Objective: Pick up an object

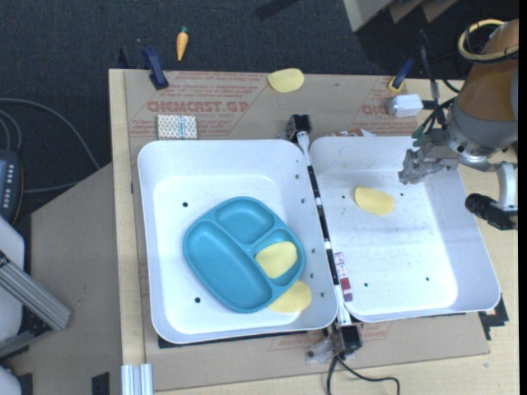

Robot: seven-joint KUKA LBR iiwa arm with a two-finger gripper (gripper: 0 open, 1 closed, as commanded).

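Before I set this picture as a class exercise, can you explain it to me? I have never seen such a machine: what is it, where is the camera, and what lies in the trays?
One camera looks down at a slant on a bench. The grey robot arm with an orange band reaches in from the right; its hand hangs over the right shallow white bin, near a flat yellow oval piece, with nothing visibly between its fingers. The left shallow white bin holds a blue divided plastic plate with a yellow piece in it and another yellow piece at its edge.
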